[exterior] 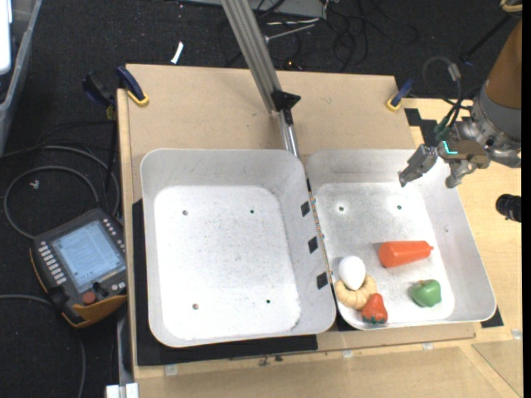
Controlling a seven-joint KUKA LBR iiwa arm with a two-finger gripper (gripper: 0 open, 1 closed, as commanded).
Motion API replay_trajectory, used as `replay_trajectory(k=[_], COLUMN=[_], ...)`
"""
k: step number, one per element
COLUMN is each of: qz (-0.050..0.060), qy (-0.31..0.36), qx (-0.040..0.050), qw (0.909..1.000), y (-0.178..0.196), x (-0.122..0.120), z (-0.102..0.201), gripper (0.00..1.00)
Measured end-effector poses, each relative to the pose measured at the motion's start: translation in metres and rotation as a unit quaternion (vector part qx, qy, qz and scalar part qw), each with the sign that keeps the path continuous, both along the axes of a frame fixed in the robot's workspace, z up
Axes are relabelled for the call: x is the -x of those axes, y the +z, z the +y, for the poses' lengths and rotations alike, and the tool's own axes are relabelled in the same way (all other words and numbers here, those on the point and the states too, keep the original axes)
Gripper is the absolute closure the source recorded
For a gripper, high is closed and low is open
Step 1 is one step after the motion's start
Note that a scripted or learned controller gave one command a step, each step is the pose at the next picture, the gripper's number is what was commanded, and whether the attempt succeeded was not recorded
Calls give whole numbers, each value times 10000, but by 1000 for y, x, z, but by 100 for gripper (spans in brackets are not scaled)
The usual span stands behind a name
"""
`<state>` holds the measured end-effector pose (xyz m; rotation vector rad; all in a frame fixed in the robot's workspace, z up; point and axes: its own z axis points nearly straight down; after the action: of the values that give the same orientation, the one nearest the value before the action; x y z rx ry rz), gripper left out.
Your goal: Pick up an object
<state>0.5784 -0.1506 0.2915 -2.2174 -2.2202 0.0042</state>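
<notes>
In the right-hand shallow white bin (pixel 465 239), toward five o'clock of its floor, lay the stock for picking:

- One orange carrot-shaped plastic toy (pixel 405 253), lying on its side, tip toward three o'clock. Judged light, stiff and smooth; best taken across its thick middle.
- One green pepper-shaped plastic toy (pixel 426 293), at five o'clock of the carrot, apart from it. Judged light, rounded, apt to slip.
- One white egg-shaped item (pixel 353 272), touching a yellowish lumpy toy (pixel 356 296) at its six o'clock, with a small red strawberry-like toy (pixel 375 308) just beside that. A crowded cluster, judged awkward to take cleanly.

The left-hand shallow white bin (pixel 158 222) sat beside it on the tan surface (pixel 207 106).

The two-finger pincer (pixel 436 167) hung over the right bin's one o'clock corner, its fingers spread apart and pinching nothing, well apart from every item. The carrot was judged the easiest first pick.
</notes>
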Motion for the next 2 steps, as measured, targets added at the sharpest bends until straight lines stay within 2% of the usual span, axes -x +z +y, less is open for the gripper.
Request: replay_trajectory(k=[1,2], qz=[-21,9], qy=[0,-9], qx=[5,0], qw=[10000,10000], y=[3,-62], x=[-1,-1], z=[0,1], gripper=[0,0])
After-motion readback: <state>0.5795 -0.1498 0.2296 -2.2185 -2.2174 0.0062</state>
